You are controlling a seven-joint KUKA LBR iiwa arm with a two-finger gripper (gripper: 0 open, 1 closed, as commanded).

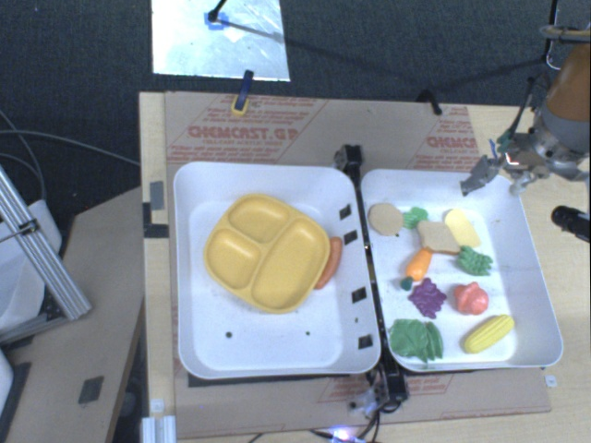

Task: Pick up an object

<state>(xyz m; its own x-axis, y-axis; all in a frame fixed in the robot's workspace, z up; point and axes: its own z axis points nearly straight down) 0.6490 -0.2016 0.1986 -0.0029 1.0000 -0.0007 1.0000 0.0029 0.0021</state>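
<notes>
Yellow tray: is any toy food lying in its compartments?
No. The yellow tray has bare compartments; an orange sausage lies beside it in the left bin.

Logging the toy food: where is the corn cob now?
The corn cob lies in the right bin, near its front right corner, just below the red fruit.

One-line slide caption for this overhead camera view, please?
Gripper open above right bin of toy food; yellow tray in left bin.

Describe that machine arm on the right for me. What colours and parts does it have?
The arm is grey metal with an orange band above the wrist. Its claw ends in two thin grey prongs, with a small spot of blue-green near its base. Thin dark cables run close by it.
</notes>
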